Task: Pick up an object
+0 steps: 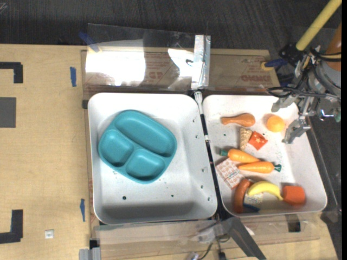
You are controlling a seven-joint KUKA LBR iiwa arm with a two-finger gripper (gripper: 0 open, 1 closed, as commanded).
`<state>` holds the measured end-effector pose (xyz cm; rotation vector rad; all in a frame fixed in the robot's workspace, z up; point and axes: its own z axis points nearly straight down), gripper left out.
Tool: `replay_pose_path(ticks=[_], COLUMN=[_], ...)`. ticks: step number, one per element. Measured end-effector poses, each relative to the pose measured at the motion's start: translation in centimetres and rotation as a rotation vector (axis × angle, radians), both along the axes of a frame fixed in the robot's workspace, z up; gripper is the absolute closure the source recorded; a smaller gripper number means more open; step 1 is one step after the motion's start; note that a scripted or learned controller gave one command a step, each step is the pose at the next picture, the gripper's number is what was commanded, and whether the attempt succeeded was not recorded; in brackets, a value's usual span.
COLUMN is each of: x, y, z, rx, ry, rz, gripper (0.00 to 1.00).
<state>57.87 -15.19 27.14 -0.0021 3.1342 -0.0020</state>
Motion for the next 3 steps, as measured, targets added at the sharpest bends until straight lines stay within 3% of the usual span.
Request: replay_pose_path(ticks=[1, 2, 3], x=[-4.4, -2.5, -0.3], y=[0.8, 3.0, 5.3], z=[-15.0, -18.2, -18.2], rx=[0.000, -0.003, -0.002], ry=[0.001, -0.006, -0.008], rz=[0.077, 0.151, 0.171], gripper=[0.00, 0.00, 0.00])
